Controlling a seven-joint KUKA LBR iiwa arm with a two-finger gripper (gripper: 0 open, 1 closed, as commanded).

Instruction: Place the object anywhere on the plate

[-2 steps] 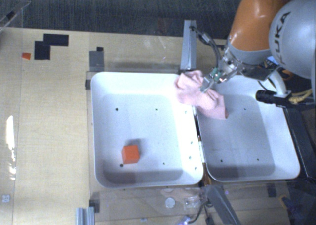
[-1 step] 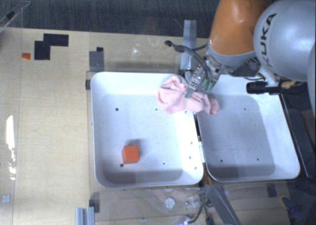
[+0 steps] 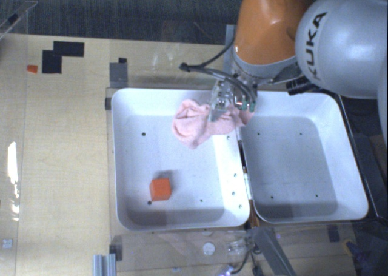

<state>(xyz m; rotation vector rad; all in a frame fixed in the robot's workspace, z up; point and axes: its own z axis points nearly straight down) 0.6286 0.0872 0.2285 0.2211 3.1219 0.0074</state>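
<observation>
End effector [image 3: 219,106]: over the pink cloth [image 3: 195,123], touching it; finger state cannot be told.
Block [image 3: 160,189]: well apart, down-left of it.

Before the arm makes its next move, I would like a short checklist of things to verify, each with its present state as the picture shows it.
1. Gripper is over the left white bin, at its far right part: ok.
2. Crumpled pink cloth lies under and beside the gripper, in reach: ok.
3. Cloth is held between the fingers: cannot tell; the wrist hides the contact.
4. Small orange block sits apart from the cloth, near the front of the same bin, out of the arm's way: ok.
5. A plate to place on: not ok; I see none, and the right white bin shows bare floor.
6. Cloth lies inside the bin wall: ok.
</observation>
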